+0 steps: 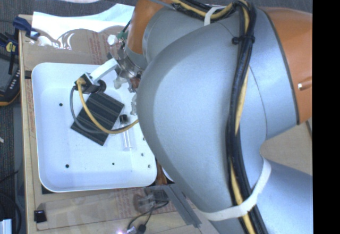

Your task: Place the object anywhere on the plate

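Observation:
My gripper [98, 116] hangs over the middle of the left white bin [58, 169]. From above it appears as a black ribbed block with a yellow cable [79, 102] looped around it. A small dark piece [123, 118] lies just right of the block, and a small clear piece [128, 141] lies on the bin floor below that. What either piece is, I cannot make out. The grey arm [212, 121] with its orange band [289, 63] covers the whole right side of the view and hides the second bin.
Bare bin floor lies below and to the left of the gripper. A wooden bench edge [79, 209] runs along the front. Dark tools [8, 76] sit off the bench at far left. White sheeting [79, 20] lies behind the bin.

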You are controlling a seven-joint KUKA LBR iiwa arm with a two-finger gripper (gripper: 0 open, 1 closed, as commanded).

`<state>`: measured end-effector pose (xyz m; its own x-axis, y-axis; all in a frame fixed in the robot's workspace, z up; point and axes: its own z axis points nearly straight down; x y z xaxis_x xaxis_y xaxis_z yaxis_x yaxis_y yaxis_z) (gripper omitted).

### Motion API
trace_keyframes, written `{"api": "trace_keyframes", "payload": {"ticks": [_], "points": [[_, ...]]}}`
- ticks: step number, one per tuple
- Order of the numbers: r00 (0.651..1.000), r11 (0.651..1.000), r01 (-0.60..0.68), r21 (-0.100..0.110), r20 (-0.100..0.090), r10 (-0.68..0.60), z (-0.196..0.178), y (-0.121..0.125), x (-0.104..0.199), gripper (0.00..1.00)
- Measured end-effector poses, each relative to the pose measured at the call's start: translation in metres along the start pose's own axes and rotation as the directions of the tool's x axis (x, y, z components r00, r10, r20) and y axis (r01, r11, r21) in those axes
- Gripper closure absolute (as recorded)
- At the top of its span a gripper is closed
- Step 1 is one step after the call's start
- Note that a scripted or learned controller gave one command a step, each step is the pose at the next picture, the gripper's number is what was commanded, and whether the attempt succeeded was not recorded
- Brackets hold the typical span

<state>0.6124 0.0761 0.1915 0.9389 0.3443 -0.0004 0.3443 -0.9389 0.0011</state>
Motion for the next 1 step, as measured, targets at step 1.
{"api": "trace_keyframes", "payload": {"ticks": [1], "points": [[0.97, 0.97, 0.243, 0.004, 0.0, -0.243, -0.13, 0.0177, -0.0333, 0.0]]}}
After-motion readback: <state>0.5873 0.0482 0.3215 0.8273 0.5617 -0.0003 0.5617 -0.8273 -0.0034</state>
